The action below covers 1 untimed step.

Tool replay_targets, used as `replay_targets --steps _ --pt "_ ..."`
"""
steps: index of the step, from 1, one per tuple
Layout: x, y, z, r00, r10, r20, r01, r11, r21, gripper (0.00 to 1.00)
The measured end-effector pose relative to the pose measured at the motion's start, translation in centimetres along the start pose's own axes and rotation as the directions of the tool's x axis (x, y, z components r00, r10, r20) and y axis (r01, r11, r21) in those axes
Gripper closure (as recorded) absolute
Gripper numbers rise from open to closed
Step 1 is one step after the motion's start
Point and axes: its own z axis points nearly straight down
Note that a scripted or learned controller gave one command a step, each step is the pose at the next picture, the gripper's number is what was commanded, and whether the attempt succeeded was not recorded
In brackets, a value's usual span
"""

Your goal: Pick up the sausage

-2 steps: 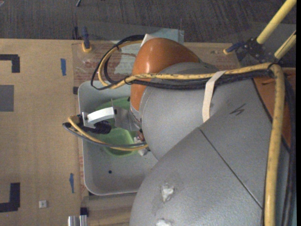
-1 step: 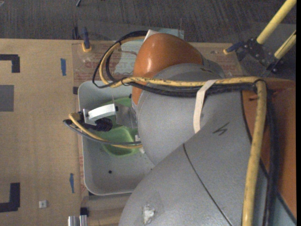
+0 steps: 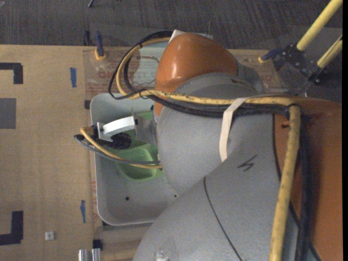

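Note:
My arm (image 3: 217,162) fills the middle and right of the camera view and covers most of the white bin (image 3: 109,200) beneath it. The gripper (image 3: 130,141) reaches down into that bin's left half, over a light green bowl-like object (image 3: 136,165). A white bracket (image 3: 117,126) and yellow and black cables (image 3: 95,140) sit at the wrist. The arm's bulk hides whatever lies under and right of the gripper.
The bin's bare floor (image 3: 122,205) shows at the lower left, with its rim next to the wooden bench top (image 3: 43,145). Blue tape marks (image 3: 73,76) and black corner marks (image 3: 13,72) lie on the bench. A yellow pole (image 3: 321,18) stands at the top right.

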Motion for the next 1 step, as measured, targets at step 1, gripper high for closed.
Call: replay_targets --steps 1 --pt "-0.21 -0.47 16.49 0.987 -0.163 -0.002 0.163 0.987 0.007 1.0"
